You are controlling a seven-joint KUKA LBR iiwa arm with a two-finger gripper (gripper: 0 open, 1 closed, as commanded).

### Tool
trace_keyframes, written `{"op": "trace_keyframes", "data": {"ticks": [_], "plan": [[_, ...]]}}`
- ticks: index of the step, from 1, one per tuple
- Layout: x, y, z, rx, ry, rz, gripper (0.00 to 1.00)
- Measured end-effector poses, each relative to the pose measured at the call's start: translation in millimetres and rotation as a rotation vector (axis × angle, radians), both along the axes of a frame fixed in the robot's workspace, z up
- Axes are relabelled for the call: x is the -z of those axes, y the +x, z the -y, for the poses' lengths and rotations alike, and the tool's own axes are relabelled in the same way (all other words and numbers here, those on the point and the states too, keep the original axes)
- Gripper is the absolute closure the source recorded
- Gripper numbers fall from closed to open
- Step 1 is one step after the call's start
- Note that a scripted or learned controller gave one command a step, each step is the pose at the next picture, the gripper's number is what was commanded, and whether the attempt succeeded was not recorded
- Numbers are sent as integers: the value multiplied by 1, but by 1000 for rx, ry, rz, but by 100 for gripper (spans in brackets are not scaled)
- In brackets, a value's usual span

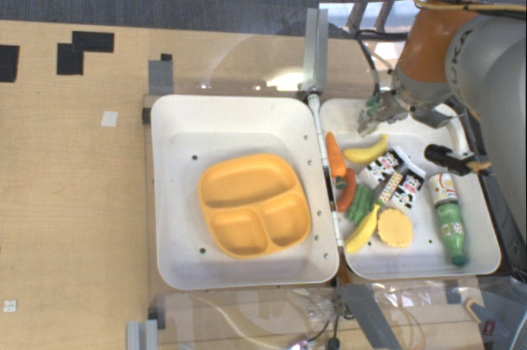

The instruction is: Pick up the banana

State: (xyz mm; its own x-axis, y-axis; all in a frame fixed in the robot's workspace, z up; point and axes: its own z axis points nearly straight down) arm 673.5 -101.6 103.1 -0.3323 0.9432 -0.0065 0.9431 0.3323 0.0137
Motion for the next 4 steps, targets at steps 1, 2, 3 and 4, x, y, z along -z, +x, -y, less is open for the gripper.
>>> {"op": "trace_keyframes", "data": {"ticks": [1,2,3,4], "plan": [[-14,-3,-10,66,2,-7,100],[-14,-3,-10,66,2,-8,0],[14,-35,30,183,3,-4,0],[0,-32,27,180,6,5,100]]}}
